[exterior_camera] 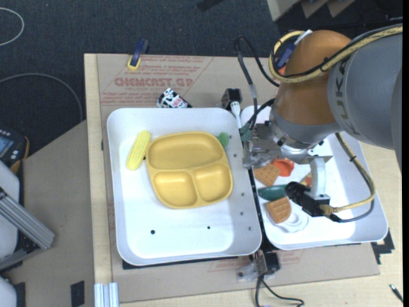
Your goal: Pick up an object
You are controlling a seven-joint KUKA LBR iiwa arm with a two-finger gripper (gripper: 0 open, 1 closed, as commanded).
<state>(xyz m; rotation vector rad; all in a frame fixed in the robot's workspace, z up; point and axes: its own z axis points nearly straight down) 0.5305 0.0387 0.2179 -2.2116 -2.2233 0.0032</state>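
My gripper (261, 151) hangs low over the left end of the right bin (358, 229), under the grey arm with the orange band. Just below it lie an orange block (266, 174) and a red-orange piece (284, 166). A teal piece (271, 192) and a tan, waffle-like piece (278, 209) lie a little nearer the front. The arm hides most of the right bin's back half. I see nothing clearly held.
The left bin (185, 235) holds a yellow divided plate (188, 168), a yellow corn cob (137, 149) to its left and a green piece (223, 139) at its back right. A black-and-white toy (172, 99) lies behind the bins.
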